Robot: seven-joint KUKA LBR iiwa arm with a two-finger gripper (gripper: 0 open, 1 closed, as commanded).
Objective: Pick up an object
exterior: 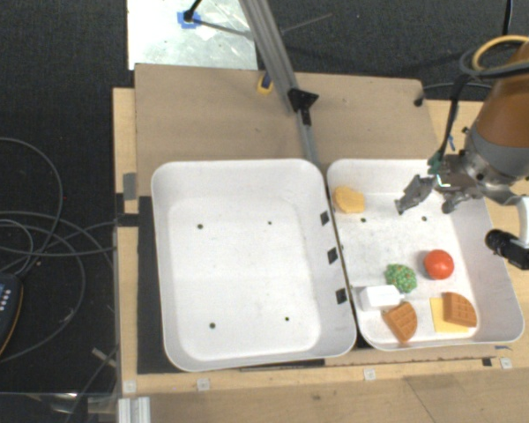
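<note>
Bench (212,113) is carrying two white bins. Claw (430,197) is hovering over the right bin (494,324), fingers apart, gripping nothing. Below it are lying a red ball (438,263), green piece (402,278) and yellow piece (349,201).

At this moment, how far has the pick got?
Nothing looks picked yet. The gripper hangs open over the right bin, nothing between its fingers. The yellow piece, tomato, green item, white block and both waffle pieces lie in the bin. Descent, grasp and lift remain.
</note>
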